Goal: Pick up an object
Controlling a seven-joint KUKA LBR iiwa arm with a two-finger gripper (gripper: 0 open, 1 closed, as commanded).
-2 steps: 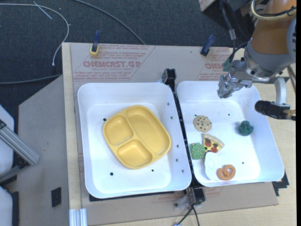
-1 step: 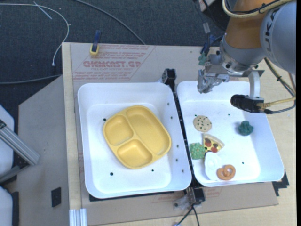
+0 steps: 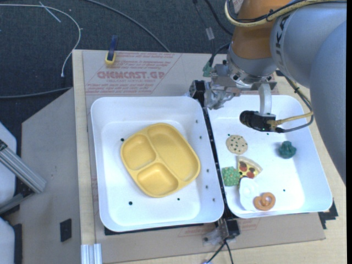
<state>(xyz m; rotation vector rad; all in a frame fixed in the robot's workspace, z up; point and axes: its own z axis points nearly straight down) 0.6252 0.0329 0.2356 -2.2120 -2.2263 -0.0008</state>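
Over the right bin (image 3: 313, 147), near its far-left corner, the gripper (image 3: 220, 95) is hanging low beside the divider between the two bins, and honestly I can't tell from this angle whether it's open or shut, since the wrist hardware is hiding the business end. Nothing is visibly sitting in it, so I'm reading this as the approach step, with the pick not made yet. All the candidates are lying in that same bin, on the near side of the gripper: a chocolate chip cookie (image 3: 236, 144) is sitting closest to it, a pizza slice (image 3: 248, 168) is lying just past the cookie, a green broccoli piece (image 3: 231, 176) is touching the pizza's left edge, and a glazed donut (image 3: 264, 201) is resting nearest the front rim. A dark green toy (image 3: 286, 149) is sitting off to the cookie's right, well apart from the cluster. The left bin (image 3: 104, 147) is holding a yellow divided plate (image 3: 159, 159). My guess is the next move needs the arm sliding toward the cookie, centering over it, then dropping straight down, because flat toys like these are going to be tricky to pinch.
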